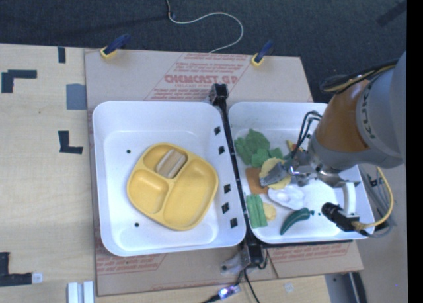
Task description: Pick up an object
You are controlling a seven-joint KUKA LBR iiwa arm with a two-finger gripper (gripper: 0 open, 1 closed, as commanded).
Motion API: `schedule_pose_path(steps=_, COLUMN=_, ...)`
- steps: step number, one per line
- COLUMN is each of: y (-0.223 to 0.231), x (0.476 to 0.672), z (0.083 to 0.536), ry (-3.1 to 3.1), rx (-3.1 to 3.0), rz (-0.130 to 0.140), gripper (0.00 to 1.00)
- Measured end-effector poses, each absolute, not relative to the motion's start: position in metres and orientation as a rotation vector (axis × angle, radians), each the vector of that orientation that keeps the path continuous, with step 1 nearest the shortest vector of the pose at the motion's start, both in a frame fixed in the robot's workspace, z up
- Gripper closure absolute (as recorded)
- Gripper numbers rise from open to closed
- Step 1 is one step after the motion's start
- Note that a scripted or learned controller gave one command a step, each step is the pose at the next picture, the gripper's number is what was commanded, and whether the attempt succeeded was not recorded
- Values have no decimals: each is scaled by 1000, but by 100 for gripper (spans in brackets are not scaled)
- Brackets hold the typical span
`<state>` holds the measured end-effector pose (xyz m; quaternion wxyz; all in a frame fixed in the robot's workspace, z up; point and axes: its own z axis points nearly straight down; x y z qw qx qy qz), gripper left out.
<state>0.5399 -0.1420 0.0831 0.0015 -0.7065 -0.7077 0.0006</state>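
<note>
Cardboard (198, 77) behind the bins reads "CHEMCAST GP" in red. The gripper (276, 174) sits over the right bin's (330, 232) toys; can't tell its grip.

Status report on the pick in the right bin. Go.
Hand low in the right white bin, over a yellow piece; grip unconfirmed. Green leafy toy, green pepper and white piece crowd close. Yellow divided plate sits in the left bin.

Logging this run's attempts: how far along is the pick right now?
Done: the arm has reached into the right bin. In hand: the gripper sits low over the toy pile beside a yellow piece; a grasp isn't visible. Left: closing on something and lifting it. The yellow tray sits in the left bin.
</note>
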Motion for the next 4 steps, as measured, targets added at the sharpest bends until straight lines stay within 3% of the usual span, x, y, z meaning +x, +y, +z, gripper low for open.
schedule_pose_path(steps=1, y=-142, x=541, z=96, ry=-2223, rx=-2218, rz=0, gripper=100)
schedule_pose_path(steps=2, y=-141, x=550, z=154, ry=-2225, rx=-2221, rz=-2, gripper=100)
schedule_pose_path(steps=4, y=-141, x=548, z=226, ry=-2224, rx=-2220, rz=-1, gripper=100)
